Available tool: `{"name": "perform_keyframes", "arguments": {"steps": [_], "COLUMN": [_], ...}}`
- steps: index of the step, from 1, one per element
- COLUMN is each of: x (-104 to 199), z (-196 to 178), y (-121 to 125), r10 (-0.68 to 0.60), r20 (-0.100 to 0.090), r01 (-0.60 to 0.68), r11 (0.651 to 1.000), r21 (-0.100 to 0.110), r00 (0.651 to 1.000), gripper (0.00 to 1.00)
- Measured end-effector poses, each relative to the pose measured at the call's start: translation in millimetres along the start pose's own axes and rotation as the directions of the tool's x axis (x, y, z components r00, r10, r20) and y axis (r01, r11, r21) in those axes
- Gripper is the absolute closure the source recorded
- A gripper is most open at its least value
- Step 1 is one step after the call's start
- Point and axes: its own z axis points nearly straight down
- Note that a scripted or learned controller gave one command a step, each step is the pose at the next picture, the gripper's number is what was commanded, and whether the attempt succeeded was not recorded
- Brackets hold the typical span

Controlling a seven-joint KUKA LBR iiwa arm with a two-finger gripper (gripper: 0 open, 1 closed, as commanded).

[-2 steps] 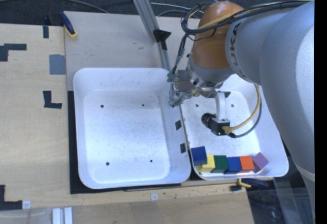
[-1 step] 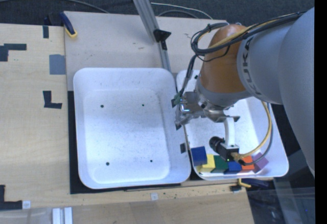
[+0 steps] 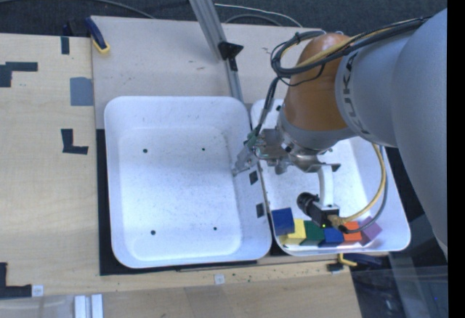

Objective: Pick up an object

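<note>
Hand (image 3: 251, 157) near the clustered blocks (image 3: 323, 231)

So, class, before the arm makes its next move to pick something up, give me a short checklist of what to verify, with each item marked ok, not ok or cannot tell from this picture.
1. Objects are there to pick: ok. Coloured blocks sit clustered at the near edge of the right bin.
2. Blocks are separated for a clean grasp: not ok. They are packed against each other.
3. Tool is above the blocks: cannot tell. The arm hides most of the right bin.
4. Tool is free of any object: cannot tell. Its tips are hidden.
5. Left bin sits flat beside the right bin: ok.
</note>
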Motion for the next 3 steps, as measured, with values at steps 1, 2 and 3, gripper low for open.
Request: {"name": "perform_keyframes", "arguments": {"steps": [1,2,3], "x": [0.3,0.3,0.7], "z": [-9.5,-9.0,-18.6], "y": [-0.1,-0.2,-0.3], "r10": [-0.001,-0.001,-0.002], "r20": [-0.001,-0.001,-0.002], "r01": [0.001,0.001,0.002], "r11": [1.0,1.0,1.0], "r21": [0.002,0.002,0.004], "r00": [1.0,1.0,1.0], "gripper": [1.0,0.0,1.0]}}
